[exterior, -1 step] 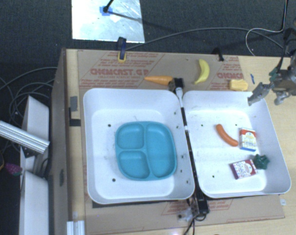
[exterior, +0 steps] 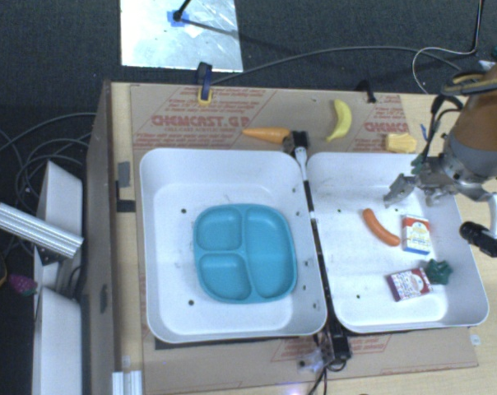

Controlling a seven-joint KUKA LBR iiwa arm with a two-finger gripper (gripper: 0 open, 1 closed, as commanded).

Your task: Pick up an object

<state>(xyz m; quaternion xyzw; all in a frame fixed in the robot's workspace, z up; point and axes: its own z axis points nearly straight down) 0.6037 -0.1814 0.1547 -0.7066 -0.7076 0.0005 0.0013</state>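
Gripper (exterior: 415, 186) over the right bin (exterior: 347, 303), fingers spread apart and grasping nothing, sausage (exterior: 381, 227) just below it, blue plate (exterior: 245, 251) in the left bin (exterior: 162, 220)

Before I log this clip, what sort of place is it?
Probably a robotics lab's grasping bench: two white bins on a board, toy food such as a banana and hot dog, loose cables on dark carpet.

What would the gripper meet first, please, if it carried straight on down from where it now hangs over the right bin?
Most likely the bare white floor of the right bin. The gripper hangs above its upper part; the orange sausage lies a little nearer the camera, seemingly off that line, though depth is hard to judge.
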